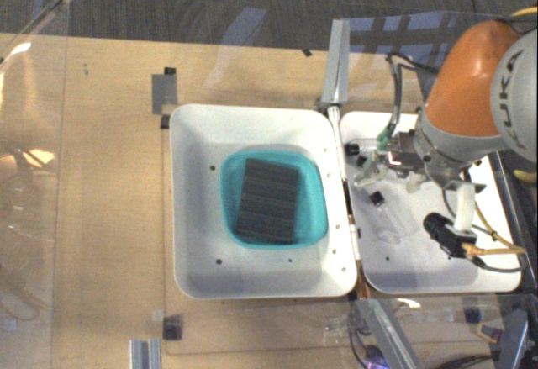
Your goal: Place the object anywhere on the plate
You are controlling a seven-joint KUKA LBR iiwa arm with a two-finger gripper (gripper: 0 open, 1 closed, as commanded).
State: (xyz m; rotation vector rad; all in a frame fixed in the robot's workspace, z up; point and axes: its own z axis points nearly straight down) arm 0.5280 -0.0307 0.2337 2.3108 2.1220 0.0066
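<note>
A dark grey ridged rectangular block (268,200) lies flat on the teal plate (313,206) in the middle of the left white bin (195,191). The block sits fully inside the plate's rim, with its long side running front to back. My gripper (367,176) hangs over the left part of the right bin (420,271), just right of the wall between the two bins. It is open with nothing between its fingers, and it is well apart from the block.
The grey arm with its orange band (471,90) covers the back right of the right bin. Black cables and a connector (445,233) hang beneath the wrist. A metal post (336,65) stands behind the divider between the bins.
</note>
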